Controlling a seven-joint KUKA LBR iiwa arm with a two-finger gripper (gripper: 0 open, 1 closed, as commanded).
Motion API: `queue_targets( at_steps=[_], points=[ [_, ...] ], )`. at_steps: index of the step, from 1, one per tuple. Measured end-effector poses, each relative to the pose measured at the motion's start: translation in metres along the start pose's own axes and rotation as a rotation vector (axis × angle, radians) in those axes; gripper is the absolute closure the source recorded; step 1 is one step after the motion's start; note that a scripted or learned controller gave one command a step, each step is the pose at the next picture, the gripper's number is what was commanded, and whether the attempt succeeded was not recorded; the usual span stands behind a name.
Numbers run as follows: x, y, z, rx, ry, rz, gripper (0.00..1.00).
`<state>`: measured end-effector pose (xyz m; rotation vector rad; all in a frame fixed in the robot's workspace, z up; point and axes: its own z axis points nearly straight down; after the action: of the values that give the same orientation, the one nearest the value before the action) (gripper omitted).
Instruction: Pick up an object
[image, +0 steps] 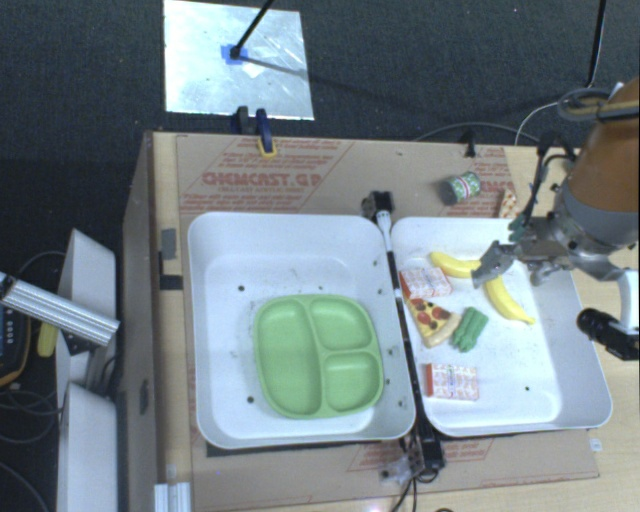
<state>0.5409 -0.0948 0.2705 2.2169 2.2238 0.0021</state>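
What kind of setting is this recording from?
Probably a robotics lab pick-and-place bench: two shallow white bins on a cardboard-covered bench, toy food such as a yellow plastic banana, and exposed cables.

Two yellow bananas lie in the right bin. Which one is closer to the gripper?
The upper banana, beside the gripper. The other banana lies lower right, nearer the green object.

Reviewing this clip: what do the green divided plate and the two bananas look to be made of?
Green divided plate: likely moulded plastic, with a smooth, even colour, soft sheen and rounded compartment ridges. Bananas: probably plastic toy food, uniformly bright yellow and lightly glossy; the view cannot confirm this.
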Motion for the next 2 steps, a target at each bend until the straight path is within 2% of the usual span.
queue_targets(
  at_steps=[1,2],
  points=[
    [-0.043,0.045,0.023,0.001,-0.001,0.002,0.0],
    [-0.103,0.089,0.107,0.003,-0.001,0.002,0.0]
  ],
)
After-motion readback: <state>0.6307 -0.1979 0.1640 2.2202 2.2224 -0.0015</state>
